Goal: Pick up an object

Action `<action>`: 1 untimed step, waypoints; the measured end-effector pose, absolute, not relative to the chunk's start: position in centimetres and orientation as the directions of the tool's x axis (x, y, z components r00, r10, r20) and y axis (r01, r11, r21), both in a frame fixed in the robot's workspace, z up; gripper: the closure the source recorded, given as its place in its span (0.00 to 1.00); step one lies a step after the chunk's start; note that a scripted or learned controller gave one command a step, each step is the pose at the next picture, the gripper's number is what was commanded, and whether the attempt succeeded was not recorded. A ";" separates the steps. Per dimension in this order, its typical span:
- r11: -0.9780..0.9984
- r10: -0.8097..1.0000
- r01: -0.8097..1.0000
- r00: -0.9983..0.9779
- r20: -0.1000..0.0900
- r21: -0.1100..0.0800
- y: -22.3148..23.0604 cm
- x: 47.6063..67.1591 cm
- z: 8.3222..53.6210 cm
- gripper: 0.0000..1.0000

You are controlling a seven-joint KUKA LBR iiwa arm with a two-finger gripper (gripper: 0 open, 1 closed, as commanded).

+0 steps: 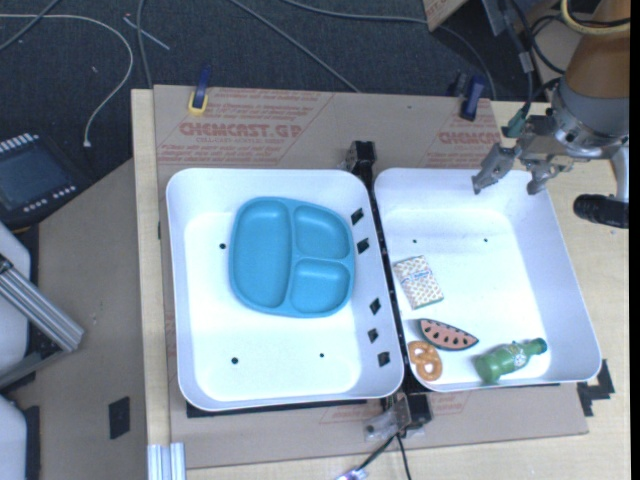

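Objects for picking lie in the right bin (560, 268), near its front edge.
Largest first: my left bin (190, 268) carries a blue divided plate (292, 256); my gripper (512, 173) hangs over the right bin's back edge, fingers spread, grasping nothing; then the green bottle (508, 359), the watermelon slice (447, 334), the checkered packet (418, 280) and the pretzel (425, 359).

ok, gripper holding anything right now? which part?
Nothing. The two-finger gripper hangs open over the right white bin's far edge, fingers spread, nothing between them.
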State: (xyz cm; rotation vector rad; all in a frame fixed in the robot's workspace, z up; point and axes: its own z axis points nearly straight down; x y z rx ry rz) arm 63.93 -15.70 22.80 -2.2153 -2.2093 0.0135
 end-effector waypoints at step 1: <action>0.000 1.000 1.000 0.000 0.000 -0.001 -15.7 64.2 23.7 0.00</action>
